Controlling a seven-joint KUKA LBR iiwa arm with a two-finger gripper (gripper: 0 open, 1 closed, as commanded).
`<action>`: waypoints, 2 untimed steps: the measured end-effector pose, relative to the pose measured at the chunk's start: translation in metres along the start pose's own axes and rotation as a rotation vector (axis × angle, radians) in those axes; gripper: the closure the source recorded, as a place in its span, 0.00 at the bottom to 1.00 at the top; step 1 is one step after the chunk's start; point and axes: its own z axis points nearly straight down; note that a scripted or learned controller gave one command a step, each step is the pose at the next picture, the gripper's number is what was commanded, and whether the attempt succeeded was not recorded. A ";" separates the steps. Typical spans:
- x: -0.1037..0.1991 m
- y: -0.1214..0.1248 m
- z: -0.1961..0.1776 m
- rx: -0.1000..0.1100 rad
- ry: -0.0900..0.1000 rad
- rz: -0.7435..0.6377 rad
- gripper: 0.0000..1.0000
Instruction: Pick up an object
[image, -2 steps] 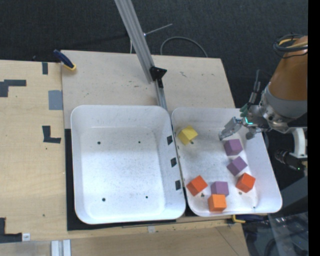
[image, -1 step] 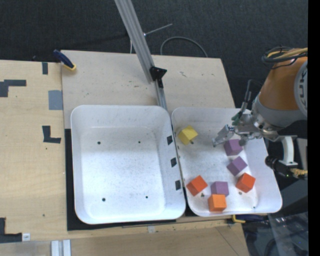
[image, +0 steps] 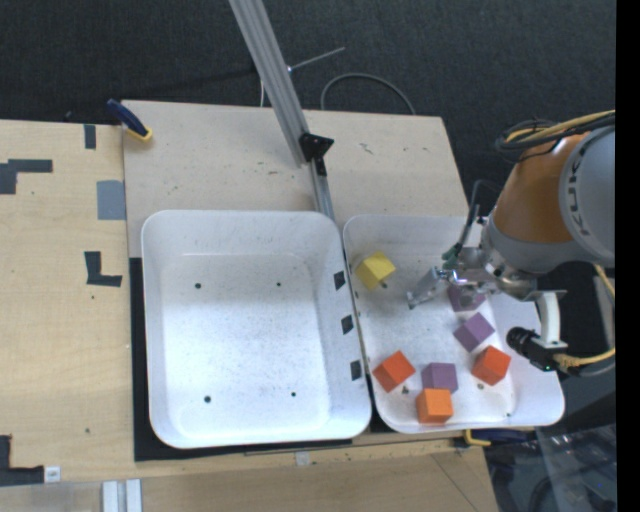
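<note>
Step in hand: descent and approach into the right-hand shallow white plastic bin (image: 400, 235); judged as pre-grasp, no object lifted.
End effector: two-finger metal gripper (image: 452, 282) low over the bin floor, below the orange wrist band (image: 530, 205).
Finger state: cannot tell; the wrist body hides the tips.
Nearest object: small purple block (image: 464, 296), touching or directly under the gripper; whether it sits between the fingers cannot be determined.
Second purple cube (image: 474, 330): just below the gripper, toward the near rim.
Yellow cube (image: 377, 269): left of the gripper, near, standing alone.
Orange cube (image: 491, 365): below the gripper, near the right rim.
Lower cluster: orange cube at the divider (image: 393, 370), purple cube (image: 439, 377) and orange cube at the near rim (image: 434, 404), well below the gripper.
Left white bin (image: 160, 300): well apart, left of the gripper.
Next move calls for: centring over the nearest purple block, closing, then a straight lift.
Risk, judged: the neighbouring purple cube may be nudged.
</note>
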 end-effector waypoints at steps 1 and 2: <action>0.010 -0.003 0.052 0.001 0.000 0.000 0.00; 0.011 -0.002 0.039 -0.003 0.001 0.000 1.00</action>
